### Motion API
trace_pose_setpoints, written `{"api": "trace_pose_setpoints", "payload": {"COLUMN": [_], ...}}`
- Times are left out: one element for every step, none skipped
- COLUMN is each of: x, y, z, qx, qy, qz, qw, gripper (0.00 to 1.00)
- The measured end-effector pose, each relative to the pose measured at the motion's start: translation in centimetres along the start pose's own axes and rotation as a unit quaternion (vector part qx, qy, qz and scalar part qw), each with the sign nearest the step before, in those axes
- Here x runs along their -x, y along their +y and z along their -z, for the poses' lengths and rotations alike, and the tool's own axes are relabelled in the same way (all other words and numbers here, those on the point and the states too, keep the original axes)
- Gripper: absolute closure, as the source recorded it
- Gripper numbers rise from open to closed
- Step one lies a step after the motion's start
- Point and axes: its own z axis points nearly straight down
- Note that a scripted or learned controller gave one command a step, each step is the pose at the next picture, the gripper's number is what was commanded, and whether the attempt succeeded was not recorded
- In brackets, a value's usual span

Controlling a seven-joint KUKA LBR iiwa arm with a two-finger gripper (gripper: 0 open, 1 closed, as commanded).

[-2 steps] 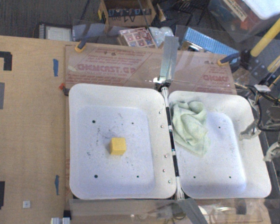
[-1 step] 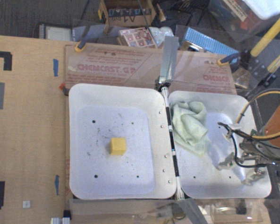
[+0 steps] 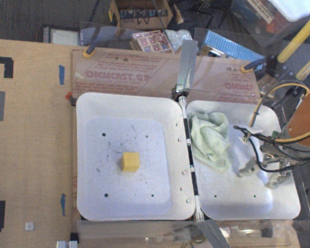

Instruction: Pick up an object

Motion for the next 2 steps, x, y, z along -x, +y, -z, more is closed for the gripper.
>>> {"api": "trace_pose_setpoints", "payload": {"x": [-1.9,3.8], "y": [4.7,4.6], "z": [13.2,21.7], "qx": [-0.001,-0.001], "qy": [0.002,0.001], "qz": [0.118,0.104], "qw": [0.9930,0.9946], "gripper": [0.00,0.00]}}
